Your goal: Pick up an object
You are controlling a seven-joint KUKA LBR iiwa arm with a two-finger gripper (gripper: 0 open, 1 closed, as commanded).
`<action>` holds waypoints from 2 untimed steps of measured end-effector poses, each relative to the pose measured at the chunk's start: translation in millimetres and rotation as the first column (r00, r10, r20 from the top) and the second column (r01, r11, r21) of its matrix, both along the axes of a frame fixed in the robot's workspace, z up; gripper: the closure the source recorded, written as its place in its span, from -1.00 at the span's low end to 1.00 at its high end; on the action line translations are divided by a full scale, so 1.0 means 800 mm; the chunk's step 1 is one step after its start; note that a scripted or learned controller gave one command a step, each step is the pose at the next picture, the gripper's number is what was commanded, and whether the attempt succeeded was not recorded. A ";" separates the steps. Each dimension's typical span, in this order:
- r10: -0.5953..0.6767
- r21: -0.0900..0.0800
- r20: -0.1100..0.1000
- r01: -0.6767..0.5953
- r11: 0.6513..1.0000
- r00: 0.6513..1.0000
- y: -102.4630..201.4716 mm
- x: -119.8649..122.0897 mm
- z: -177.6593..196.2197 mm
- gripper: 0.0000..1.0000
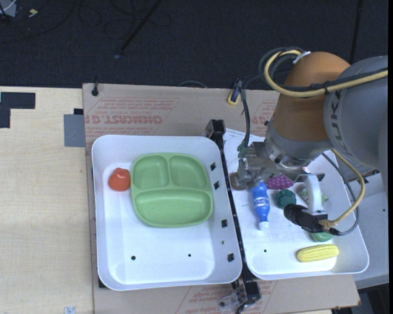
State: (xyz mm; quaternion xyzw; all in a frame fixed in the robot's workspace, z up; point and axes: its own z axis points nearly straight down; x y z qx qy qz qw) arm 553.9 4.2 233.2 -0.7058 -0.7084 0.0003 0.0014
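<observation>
Looking down at a slant, we see the wooden surface bearing two white bins side by side. The grey arm with its orange band reaches in from the right over the right bin. The left bin holds a green divided plate, with a small orange cup just beside the plate's left edge. The pincer hangs low at the right bin's upper left; we cannot tell how it is set. A blue bottle lies just below and right of it, with a purple grape bunch near. A yellow corn cob lies well apart, at the bin's lower right.
</observation>
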 end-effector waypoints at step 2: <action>-0.003 -0.001 0.000 0.003 1.000 1.000 0.046 -0.003 0.006 1.00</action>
